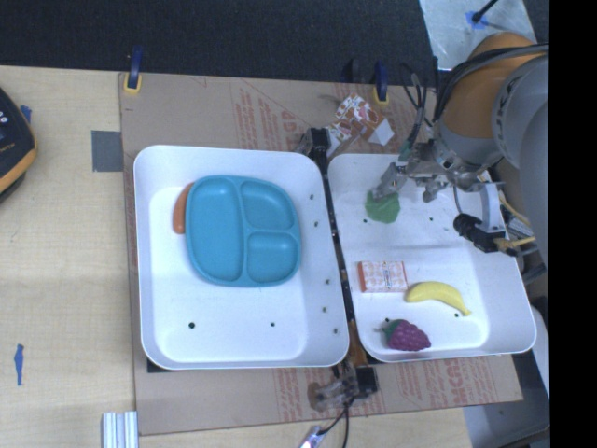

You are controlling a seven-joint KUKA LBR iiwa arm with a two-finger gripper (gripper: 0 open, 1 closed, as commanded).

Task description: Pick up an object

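In the right bin [504,292] lie a small green object [381,208], a pink-and-white packet [382,275], a yellow banana [437,295] and a bunch of purple grapes [407,335]. My gripper [408,191] hangs low over the bin's far end, open. Its left finger [385,190] touches the top of the green object, and its right finger stands apart to the right over bare bin floor. Nothing is between the fingers.
The left bin [159,325] holds a blue divided plate [242,230] with an orange object [178,211] peeking out from under its left edge. A crumpled wrapper [354,115] and cables lie behind the bins. A black bracket [476,234] juts from the arm over the right bin.
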